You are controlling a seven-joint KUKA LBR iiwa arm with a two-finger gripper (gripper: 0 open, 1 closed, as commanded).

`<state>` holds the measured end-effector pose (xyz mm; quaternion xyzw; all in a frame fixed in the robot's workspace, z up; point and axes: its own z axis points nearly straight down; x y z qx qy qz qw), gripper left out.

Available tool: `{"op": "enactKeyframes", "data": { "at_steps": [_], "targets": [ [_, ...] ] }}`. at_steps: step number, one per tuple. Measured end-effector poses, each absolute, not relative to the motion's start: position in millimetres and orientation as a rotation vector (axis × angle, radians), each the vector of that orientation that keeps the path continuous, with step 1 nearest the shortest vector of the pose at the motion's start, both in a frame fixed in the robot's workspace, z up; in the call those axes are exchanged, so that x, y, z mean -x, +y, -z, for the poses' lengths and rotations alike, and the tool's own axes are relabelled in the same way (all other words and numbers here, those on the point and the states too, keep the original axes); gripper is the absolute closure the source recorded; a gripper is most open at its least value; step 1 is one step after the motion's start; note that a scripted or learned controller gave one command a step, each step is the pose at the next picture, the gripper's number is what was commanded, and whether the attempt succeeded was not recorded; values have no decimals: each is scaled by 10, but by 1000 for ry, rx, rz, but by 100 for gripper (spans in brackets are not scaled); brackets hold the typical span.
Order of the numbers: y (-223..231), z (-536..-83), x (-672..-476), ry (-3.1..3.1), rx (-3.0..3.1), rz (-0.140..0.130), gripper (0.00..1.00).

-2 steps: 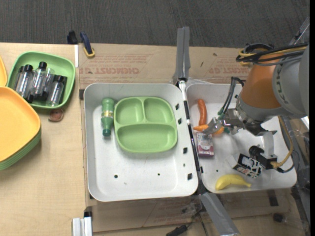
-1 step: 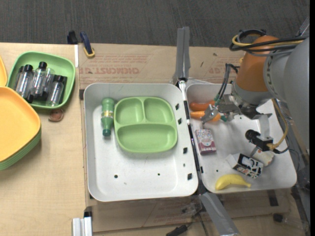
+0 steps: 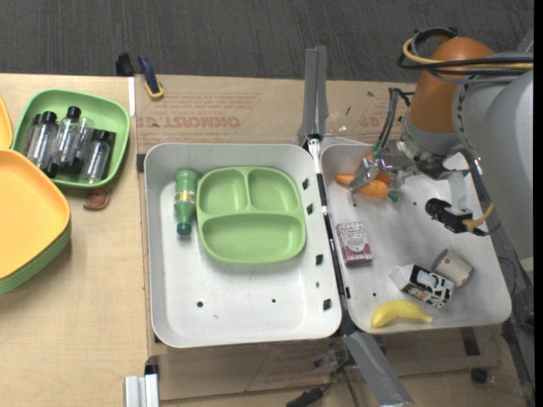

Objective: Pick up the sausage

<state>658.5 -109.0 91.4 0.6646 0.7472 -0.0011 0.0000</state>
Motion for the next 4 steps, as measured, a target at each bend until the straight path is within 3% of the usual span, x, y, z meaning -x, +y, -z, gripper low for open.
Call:
{"op": "enactKeyframes", "data": {
  "at_steps": [1,2,3,4],
  "targets": [
    [-962,-915,-6210,2164,-2279,3,0],
    [-971,-980,-6185,2169,-2283,14,100],
    [-515,-1908,-5943,2149,-2292,4,100],
    [-1003,-922,-5770,2204,-2241,4,100]
  ]
}}
